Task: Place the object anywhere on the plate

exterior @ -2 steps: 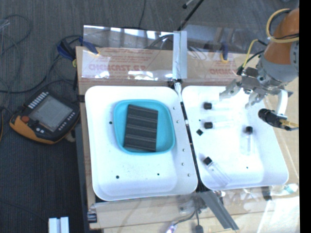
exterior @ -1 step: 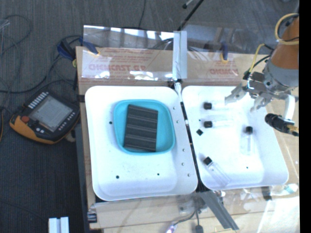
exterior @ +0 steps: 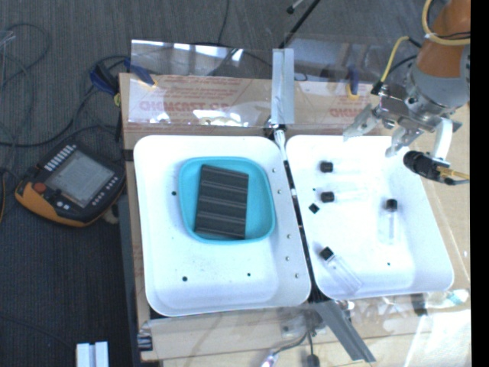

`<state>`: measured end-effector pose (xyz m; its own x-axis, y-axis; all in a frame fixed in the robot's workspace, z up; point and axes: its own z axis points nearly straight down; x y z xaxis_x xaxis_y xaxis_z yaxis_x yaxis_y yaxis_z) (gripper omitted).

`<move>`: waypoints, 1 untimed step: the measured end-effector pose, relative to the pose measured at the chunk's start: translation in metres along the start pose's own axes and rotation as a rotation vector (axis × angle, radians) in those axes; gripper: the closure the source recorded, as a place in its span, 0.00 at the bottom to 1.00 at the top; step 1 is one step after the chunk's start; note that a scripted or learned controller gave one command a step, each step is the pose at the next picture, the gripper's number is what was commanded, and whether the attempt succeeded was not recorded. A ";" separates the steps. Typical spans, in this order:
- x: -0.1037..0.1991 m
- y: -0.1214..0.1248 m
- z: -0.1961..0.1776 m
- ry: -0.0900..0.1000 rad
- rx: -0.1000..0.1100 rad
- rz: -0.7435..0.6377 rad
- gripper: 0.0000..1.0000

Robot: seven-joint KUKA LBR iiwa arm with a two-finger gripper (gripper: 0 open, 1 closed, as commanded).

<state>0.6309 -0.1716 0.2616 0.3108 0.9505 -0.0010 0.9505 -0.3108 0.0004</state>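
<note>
1. Currently the fingers (exterior: 359, 127) stand spread wide with nothing between them, hanging over the far rim of the right bin (exterior: 428, 270).
2. Just below the fingers, inside that bin, lie several small clear vials with black caps (exterior: 326, 167). They are scattered and apart from each other.
3. Well apart from the fingers, past the ridge where the two bins meet, the dark ribbed block (exterior: 221, 201) lies flat on the teal plate (exterior: 262, 228) in the left bin (exterior: 214, 289). It sits near the plate's middle, inside the rim on all sides.
4. Judgement: the placing looks done, and the step in hand is to get clear without disturbing the block. The arm should rise straight up, and the fingers should stay spread and away from the plate.
5. Edges: the block's long sides run near the plate's raised lip, so a nudge could tip it onto the lip.
6. Open room: the right bin's centre and the space above the fingers are clear. The taped sheeting (exterior: 199, 102) on the worktop behind the bins closes in the far side.
</note>
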 end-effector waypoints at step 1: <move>-0.028 -0.015 0.050 -0.001 0.003 0.318 0.00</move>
<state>0.6078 -0.1939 0.2115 0.5925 0.8055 -0.0020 0.8055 -0.5925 -0.0024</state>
